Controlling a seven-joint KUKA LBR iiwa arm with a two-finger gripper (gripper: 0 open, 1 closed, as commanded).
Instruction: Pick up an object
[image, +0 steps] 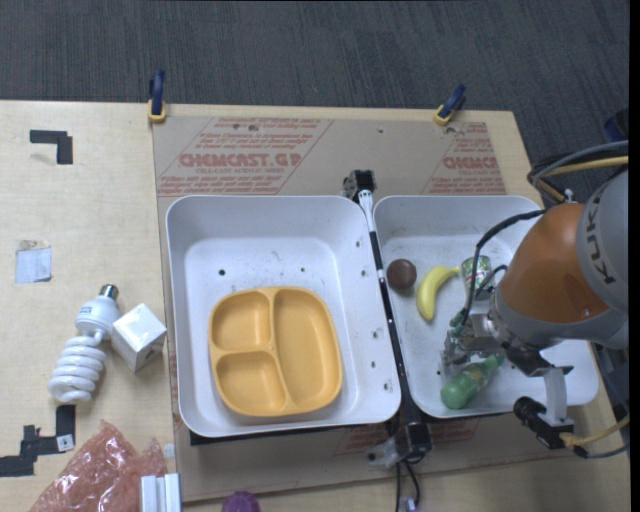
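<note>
A: Where's the bottle?
B: Right bin's front edge, long axis slanting toward the far right. Tool sits over it, grip I can't tell. Banana and a brown ball lie behind.

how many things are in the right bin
4 visible: a brown ball at the upper left, a banana beside it, a green-and-white item right of the banana, and a green bottle near the front under the gripper. The arm may hide more.

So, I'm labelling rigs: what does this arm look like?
A bulky rounded arm, orange over the wrist and grey beyond, with part of a dark KUKA mark. Black and yellow cables loop around it. The gripper is a small metal unit with thin wires.
</note>
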